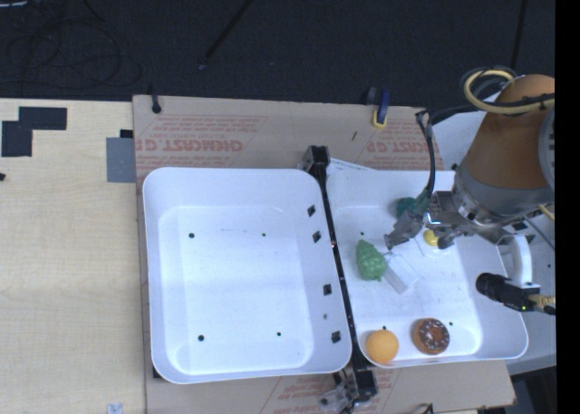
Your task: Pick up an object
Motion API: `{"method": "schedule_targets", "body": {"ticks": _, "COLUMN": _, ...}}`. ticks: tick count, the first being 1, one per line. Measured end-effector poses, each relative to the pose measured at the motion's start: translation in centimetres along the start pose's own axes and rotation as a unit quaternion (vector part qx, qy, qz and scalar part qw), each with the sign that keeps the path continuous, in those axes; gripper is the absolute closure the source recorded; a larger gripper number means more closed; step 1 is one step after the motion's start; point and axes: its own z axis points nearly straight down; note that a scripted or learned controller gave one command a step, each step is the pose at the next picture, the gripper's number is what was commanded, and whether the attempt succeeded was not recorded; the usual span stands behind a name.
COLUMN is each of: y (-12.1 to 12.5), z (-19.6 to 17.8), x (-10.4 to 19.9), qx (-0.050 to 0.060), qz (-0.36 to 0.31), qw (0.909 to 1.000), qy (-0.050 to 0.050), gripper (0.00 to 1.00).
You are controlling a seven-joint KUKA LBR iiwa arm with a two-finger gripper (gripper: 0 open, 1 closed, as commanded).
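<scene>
The claw [399,238] was seen low over the right bin [494,335], reached in from the right under the orange-banded wrist; whether it was open or closed could not be told, and nothing could be made out in its grip. The green object [370,261] lay just beside the claw, below and slightly to its left, and was judged the likeliest thing to be picked, since the claw's tip was pointed toward it. A pale translucent piece [395,278] lay touching or almost touching that green object, directly below the claw. A teal item [408,207] was seen close above the claw, and a small yellow item [432,238] just to its right, partly hidden by the wrist. Farther below, near the bin's front wall, an orange ball [382,346] and a chocolate doughnut [431,336] rested side by side, probably rolled there. The left bin [154,222] stood well to the claw's left on the counter [63,267].
</scene>
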Motion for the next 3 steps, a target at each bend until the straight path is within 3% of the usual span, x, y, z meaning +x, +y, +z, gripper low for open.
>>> {"method": "schedule_targets", "body": {"ticks": 1, "y": 0.1, "z": 10.3, "x": 1.4, "qx": -0.001, "qz": 0.001, "qw": 1.0000, "qy": 0.000, "gripper": 0.00}}
{"method": "schedule_targets", "body": {"ticks": 2, "y": 0.0, "z": 9.6, "x": 1.3, "qx": 0.001, "qz": 0.004, "qw": 1.0000, "qy": 0.000, "gripper": 1.00}}
{"method": "schedule_targets", "body": {"ticks": 3, "y": 1.5, "z": -3.5, "x": 5.2, "qx": -0.007, "qz": -0.002, "qw": 1.0000, "qy": 0.000, "gripper": 1.00}}
